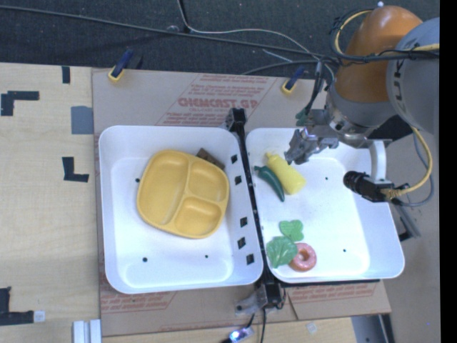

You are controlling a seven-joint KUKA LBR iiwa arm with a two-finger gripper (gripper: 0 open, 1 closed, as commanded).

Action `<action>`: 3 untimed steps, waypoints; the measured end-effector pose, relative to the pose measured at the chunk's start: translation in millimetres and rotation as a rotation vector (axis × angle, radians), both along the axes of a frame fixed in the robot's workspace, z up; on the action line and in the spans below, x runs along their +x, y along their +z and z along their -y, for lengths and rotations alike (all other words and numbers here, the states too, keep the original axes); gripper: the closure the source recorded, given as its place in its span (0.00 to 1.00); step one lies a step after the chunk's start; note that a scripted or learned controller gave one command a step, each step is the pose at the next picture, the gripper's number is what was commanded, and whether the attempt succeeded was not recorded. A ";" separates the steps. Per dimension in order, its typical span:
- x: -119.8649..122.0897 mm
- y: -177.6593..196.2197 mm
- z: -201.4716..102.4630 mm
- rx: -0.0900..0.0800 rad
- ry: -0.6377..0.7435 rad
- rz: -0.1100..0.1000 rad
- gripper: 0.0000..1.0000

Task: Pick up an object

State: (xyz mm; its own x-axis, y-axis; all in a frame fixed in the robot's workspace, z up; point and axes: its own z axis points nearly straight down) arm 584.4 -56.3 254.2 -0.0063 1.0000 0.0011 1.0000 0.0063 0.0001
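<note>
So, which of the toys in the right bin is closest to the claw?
The yellow toy, just under the claw; the donut lies farthest.

Bench seen from above, with dark floor behind it.

A light wooden bench top (pixel 43 213) carries black tape marks (pixel 19 101) on its left side. A sheet of brown cardboard (pixel 207 102) with red printing lies on the wood, pinned at its far edge by two blue and yellow clamps (pixel 120 66). Beyond the bench runs a dark grey carpet-like floor (pixel 86 20), crossed by thin cables (pixel 178 9). The light is even, with soft shadows.
</note>
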 end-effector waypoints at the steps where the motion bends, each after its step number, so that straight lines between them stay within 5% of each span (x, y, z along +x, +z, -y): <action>1: 23.0 -8.1 -59.5 -0.001 0.001 -0.001 1.00; 3: 53.6 -15.7 -148.4 -0.002 -0.002 -0.001 1.00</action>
